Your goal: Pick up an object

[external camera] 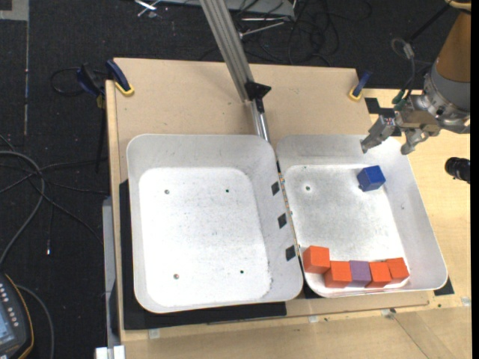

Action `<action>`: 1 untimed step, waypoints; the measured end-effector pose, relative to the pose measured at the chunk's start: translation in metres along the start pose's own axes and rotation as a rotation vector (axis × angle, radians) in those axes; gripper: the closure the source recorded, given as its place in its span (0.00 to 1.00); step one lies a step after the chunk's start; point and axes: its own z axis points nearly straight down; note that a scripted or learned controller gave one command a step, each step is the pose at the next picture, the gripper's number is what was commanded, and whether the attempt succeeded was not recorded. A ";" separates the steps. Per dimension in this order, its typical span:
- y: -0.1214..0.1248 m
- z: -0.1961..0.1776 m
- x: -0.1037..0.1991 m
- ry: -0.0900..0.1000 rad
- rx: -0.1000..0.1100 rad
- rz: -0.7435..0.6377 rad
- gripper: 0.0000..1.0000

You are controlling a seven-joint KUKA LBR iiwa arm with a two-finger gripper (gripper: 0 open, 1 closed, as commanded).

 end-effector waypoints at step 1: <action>0.007 0.158 -0.046 0.000 -0.005 0.000 0.00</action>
